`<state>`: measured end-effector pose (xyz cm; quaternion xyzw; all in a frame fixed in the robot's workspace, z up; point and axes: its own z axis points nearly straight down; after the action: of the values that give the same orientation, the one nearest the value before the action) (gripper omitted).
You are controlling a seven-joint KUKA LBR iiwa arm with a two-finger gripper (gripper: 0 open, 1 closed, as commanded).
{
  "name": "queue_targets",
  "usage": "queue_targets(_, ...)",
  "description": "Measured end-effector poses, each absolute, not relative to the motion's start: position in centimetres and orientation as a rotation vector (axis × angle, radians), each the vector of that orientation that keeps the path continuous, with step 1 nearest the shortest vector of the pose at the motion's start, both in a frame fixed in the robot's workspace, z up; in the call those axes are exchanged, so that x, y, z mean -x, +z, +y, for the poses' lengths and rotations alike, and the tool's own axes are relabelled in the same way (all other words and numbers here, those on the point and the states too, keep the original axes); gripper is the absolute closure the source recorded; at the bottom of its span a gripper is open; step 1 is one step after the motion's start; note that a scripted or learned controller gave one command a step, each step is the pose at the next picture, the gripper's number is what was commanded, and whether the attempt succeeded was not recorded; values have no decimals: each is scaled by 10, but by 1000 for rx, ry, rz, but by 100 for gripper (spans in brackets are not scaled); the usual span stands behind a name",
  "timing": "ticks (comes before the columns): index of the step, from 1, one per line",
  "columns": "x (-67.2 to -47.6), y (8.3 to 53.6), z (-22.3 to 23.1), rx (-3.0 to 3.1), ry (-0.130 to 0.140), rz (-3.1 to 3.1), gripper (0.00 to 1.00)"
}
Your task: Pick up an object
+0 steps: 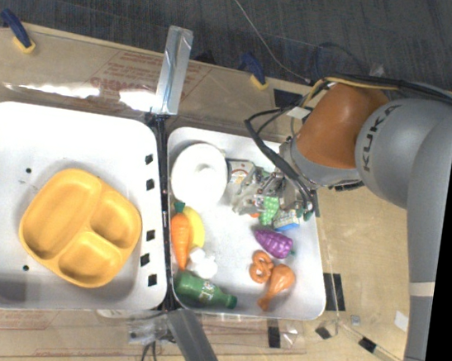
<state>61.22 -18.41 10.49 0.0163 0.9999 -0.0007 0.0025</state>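
- I take the white plate (199, 173) in the right bin (309, 254) as my landmark; it lies in that bin's far-left corner.
- The gripper (267, 196) is down in the same bin just right of the plate, with the grey arm (405, 151) and its orange band (336, 124) behind it to the right.
- Something green and blue sits right at the gripper's tip, but it is too cluttered for me to name it or call it held.
- Just below the plate I see a yellow banana (195, 225) and an orange carrot (179, 240) lying side by side, touching.
- Further below the plate, a green bottle (204, 292) rests along the near wall.
- Below and right of the plate lie purple grapes (273, 242), then a pretzel (260, 267) and an orange drumstick-shaped toy (278, 284).
- Left of the plate, across the divider, a yellow compartment tray (79, 226) sits in the left bin (14, 146).
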Motion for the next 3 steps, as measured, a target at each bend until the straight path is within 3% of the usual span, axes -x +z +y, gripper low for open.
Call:
queue_targets(1,-604,211,-166,-303,-2,3118,100)
queue_targets(2,-644,238,-122,-596,0,3079,100)
queue_targets(3,-621,270,-150,-230,-2,3128,100)
